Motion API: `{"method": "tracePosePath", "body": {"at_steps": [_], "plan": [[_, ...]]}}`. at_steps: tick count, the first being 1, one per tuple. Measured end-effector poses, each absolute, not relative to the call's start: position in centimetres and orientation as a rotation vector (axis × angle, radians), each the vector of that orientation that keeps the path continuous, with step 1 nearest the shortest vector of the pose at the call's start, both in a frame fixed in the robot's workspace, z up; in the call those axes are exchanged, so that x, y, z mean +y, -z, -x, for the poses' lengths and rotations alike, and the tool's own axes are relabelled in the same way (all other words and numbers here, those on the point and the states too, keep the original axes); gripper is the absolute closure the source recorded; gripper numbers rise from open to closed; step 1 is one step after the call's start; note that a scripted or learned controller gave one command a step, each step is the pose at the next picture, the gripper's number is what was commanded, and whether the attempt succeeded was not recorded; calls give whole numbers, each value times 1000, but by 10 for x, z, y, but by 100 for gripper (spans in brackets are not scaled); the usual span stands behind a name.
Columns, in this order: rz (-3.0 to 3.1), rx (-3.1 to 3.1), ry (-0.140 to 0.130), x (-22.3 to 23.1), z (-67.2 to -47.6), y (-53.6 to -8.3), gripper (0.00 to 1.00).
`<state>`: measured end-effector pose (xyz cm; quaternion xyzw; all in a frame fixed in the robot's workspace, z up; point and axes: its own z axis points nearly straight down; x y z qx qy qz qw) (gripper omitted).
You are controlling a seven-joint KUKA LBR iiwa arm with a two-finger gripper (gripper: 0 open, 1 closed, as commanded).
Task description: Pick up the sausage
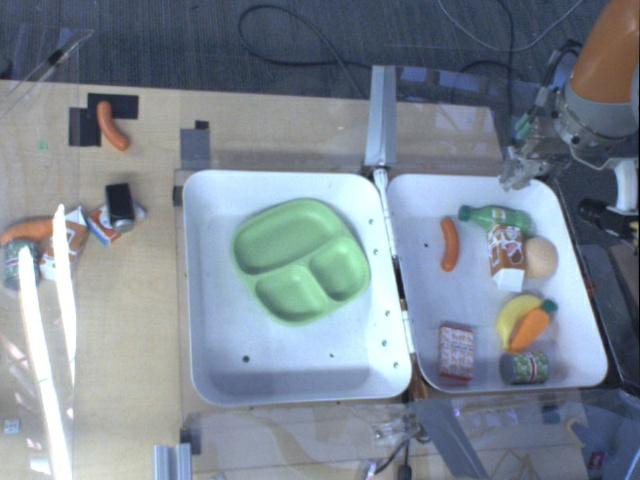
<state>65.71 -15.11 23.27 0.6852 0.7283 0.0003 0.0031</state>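
The sausage (450,244) is found in the right bin (590,313), at ten o'clock from its centre, lying lengthwise with bare floor on all sides. A green bottle (492,215) and a carton (506,251) lie just beside it at three o'clock; their labels cannot be read. The gripper (520,169) is seen over the bin's far rim; its finger state cannot be told. A green divided plate (300,258) occupies the left bin (215,358).

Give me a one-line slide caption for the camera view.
Arm's hand hovers at the right bin's far rim; sausage lies untouched inside, green tray in the left bin.
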Motion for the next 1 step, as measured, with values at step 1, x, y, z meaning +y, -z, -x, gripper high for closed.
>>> {"method": "tracePosePath", "body": {"at_steps": [1], "plan": [[-2148,2285,-1,-151,-657,-233,0]]}}
